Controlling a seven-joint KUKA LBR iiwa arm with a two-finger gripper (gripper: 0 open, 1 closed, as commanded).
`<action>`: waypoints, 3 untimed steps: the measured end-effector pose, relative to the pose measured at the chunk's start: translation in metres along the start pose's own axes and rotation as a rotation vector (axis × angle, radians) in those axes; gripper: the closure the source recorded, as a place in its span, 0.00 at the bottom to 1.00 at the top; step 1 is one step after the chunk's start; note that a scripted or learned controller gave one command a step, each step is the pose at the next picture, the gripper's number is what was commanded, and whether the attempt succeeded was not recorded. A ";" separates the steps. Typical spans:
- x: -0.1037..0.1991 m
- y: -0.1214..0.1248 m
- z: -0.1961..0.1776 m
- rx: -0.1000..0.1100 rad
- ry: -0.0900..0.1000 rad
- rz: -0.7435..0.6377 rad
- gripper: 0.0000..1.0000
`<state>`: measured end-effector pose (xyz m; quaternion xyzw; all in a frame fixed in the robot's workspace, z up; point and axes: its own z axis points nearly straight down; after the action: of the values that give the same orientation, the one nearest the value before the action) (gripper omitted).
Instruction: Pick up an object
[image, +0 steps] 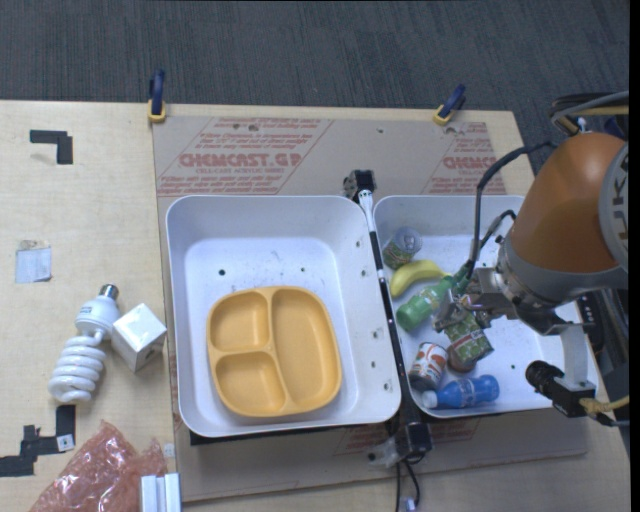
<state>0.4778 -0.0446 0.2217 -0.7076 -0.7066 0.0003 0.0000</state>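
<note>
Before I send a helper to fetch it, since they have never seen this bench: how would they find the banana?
Of the two white bins, take the right bin, where the grey and orange arm reaches in. The banana lies in its left half, just above a green bottle and below a clear, roundish item. It is the only plain yellow, curved thing in that bin.

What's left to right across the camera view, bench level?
Bulb → white cube → yellow tray → green bottle → blue bottle → arm
</note>
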 end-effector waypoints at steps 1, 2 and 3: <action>0.029 0.048 0.030 -0.001 -0.001 -0.003 1.00; 0.017 0.015 0.030 0.000 0.000 0.000 1.00; 0.032 0.044 0.025 -0.001 0.000 -0.003 1.00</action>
<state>0.5216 -0.0130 0.1963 -0.7064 -0.7078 0.0002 -0.0003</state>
